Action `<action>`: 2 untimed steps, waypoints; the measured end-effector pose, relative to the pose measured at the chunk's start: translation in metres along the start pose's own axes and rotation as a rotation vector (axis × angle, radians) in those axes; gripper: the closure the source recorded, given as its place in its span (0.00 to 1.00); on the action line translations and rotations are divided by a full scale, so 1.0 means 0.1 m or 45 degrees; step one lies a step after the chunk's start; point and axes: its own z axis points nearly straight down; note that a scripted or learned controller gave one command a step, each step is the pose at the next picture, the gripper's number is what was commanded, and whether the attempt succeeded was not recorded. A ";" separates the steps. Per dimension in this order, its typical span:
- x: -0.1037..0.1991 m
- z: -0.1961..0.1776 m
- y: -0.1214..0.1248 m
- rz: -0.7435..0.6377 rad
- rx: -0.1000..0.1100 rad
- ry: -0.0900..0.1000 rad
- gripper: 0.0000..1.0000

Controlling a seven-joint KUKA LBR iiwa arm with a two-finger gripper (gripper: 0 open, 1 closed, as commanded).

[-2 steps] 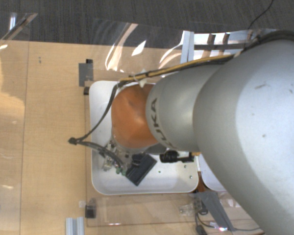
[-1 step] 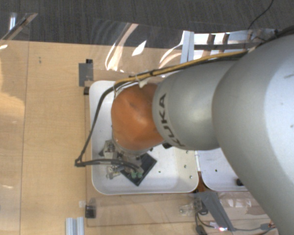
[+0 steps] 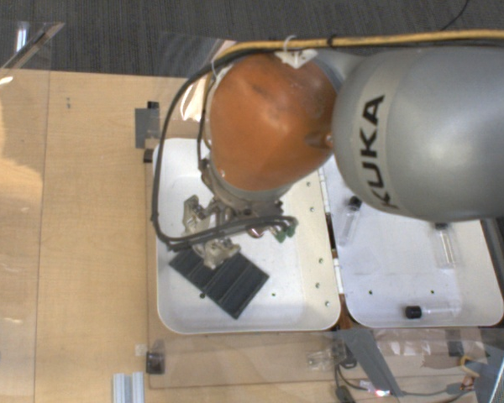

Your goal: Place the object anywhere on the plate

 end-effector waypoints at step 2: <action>-0.87 0.14 -0.65 -0.076 0.001 -0.002 1.00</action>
